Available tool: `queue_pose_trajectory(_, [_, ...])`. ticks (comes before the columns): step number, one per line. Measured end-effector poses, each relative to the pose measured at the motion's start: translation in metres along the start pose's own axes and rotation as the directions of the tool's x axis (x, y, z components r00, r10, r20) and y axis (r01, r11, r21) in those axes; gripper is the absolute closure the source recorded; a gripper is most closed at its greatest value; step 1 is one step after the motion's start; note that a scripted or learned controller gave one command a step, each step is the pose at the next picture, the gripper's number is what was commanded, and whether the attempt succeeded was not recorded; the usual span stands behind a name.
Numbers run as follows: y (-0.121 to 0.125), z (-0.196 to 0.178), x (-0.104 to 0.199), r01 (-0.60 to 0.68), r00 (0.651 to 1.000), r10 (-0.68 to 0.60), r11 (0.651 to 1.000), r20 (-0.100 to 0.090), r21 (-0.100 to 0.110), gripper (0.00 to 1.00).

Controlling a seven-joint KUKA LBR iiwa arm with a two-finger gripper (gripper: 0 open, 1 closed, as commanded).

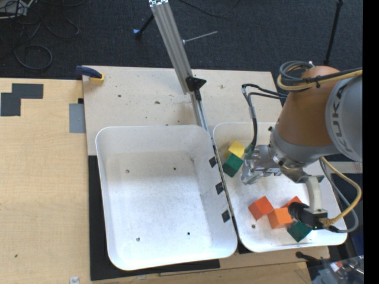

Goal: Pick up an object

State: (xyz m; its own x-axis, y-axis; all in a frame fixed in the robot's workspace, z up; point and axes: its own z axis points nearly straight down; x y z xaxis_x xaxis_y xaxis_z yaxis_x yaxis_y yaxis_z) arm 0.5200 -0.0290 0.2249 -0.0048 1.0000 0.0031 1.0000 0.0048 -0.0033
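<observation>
- A yellow block [236, 149] and a dark green block [232, 166] were seen touching, near the right white bin's [260, 242] left wall.
- The tool [251, 176] was poised just beside them; whether it was open or closed could not be told.
- Orange blocks [261, 207] were found nearer the front.

One fixed camera sits above the surface [41, 152], looking down at a slant, far enough to take in both bins [112, 141] and dark floor [89, 22] beyond; the arm [314, 117] enters from the right
</observation>
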Motion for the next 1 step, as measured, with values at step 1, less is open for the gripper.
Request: queue_pose_trajectory(1, [0.0035, 0.0017, 0.0626, 0.001, 1.000, -0.001, 1.000, 0.000, 0.000, 1.00])
